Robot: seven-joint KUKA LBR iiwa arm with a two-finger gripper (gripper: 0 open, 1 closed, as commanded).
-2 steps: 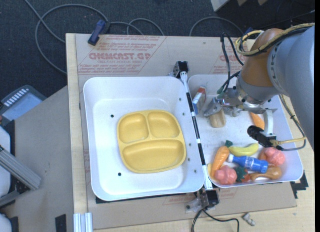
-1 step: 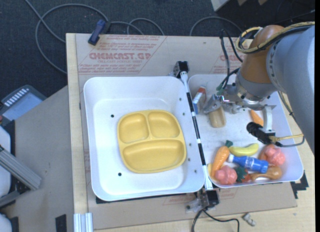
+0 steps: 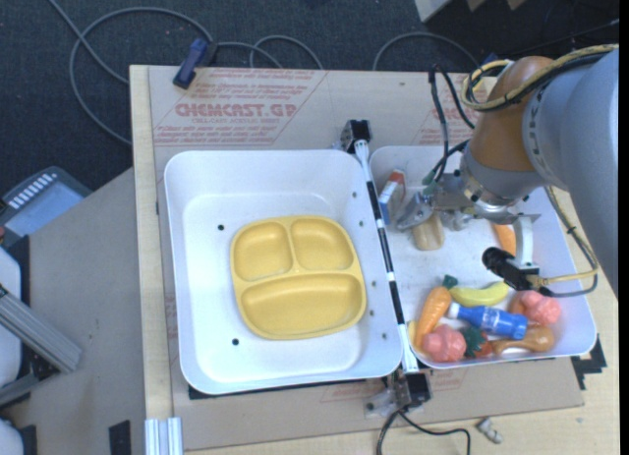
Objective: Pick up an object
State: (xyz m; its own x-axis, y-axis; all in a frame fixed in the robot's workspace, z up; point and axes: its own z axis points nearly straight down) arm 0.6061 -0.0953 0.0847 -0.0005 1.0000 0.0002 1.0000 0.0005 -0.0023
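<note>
The arm reaches into the right bin (image 3: 580, 340) from the right side, and its gripper (image 3: 418, 209) hangs low over the upper left part of this bin, close to the divider between the two bins. How far the tool is open I cannot tell, because the wrist hides much of it, and I see nothing clearly held in it. Just below the gripper stands a small tan piece (image 3: 427, 237), maybe a wooden or cork-like block, and next to it near the bin wall lies a slim tube with a red end (image 3: 391, 191). I judge that the tan piece is the closest candidate: it looks light, stiff and a little rough, so it should not slip if it is taken across its short sides. The other candidates lie in a pile at the lower end of the same bin: a toy carrot (image 3: 431, 311), a yellow banana (image 3: 481, 295), a blue bottle (image 3: 496, 321), a pink round toy (image 3: 443, 344) and a pink piece (image 3: 539, 309). These seem to be hollow plastic, light and smooth, and they touch each other, so a grasp there could push a neighbour away. The left bin (image 3: 192, 266) holds a yellow divided plate (image 3: 295, 276), which is flat and hard to take.
</note>
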